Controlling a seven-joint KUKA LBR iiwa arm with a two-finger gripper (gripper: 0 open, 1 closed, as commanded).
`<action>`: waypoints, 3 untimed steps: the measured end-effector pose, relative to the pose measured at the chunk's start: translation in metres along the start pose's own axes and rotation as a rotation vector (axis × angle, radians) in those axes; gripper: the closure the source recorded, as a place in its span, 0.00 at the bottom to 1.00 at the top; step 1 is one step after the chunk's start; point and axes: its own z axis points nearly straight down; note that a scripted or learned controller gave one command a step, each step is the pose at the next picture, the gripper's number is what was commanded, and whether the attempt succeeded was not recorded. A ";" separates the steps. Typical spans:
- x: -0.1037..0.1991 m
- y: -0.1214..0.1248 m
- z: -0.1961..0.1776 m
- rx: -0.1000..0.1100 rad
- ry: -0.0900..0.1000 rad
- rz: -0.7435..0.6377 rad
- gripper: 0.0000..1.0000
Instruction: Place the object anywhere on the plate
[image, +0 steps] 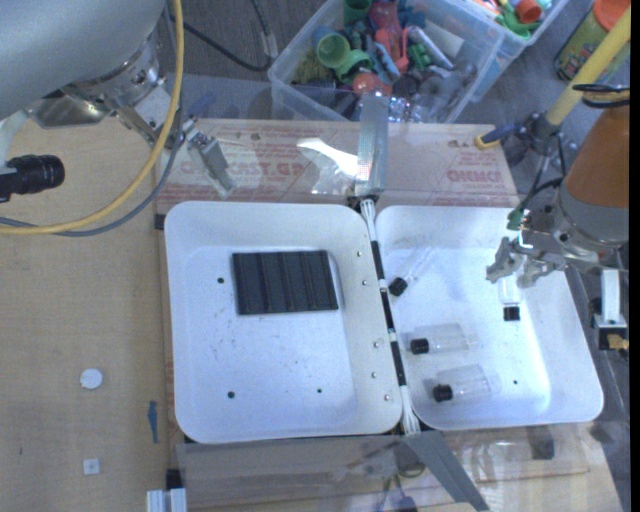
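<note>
**Inspector:** Start at the near edge. What lies in the right bin (585, 400)?

**Assistant:** Three clear plastic vials with black caps. Nearest its front edge lies one vial (462, 384); a second vial (440, 341) sits just behind it; a third vial (410, 272) lies close to the bin's left wall. They look light, stiff and smooth, and being round would likely roll or slip. My judgement: grip across the middle of the barrel, not the cap.

**Inspector:** And the destination?

**Assistant:** The dark ribbed plate (285, 281) sits in the left bin (190, 400), toward its far edge, nothing resting on it.

**Inspector:** The claw?

**Assistant:** The claw (511, 296) hangs over the right bin's far right portion, above no vial. Whether it is released or clenched, I cannot tell; nothing is seen between its tips.

**Inspector:** Surroundings?

**Assistant:** A wooden surface (70, 300) carries both bins. Beyond the far edge are a yellow cable (150, 180) and a clear tub of coloured toys (400, 50).
</note>
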 end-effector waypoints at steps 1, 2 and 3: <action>-0.031 -0.063 0.026 0.002 0.003 -0.268 1.00; -0.048 -0.084 0.105 -0.005 0.002 -0.107 1.00; -0.078 -0.078 0.105 -0.007 -0.002 -0.747 1.00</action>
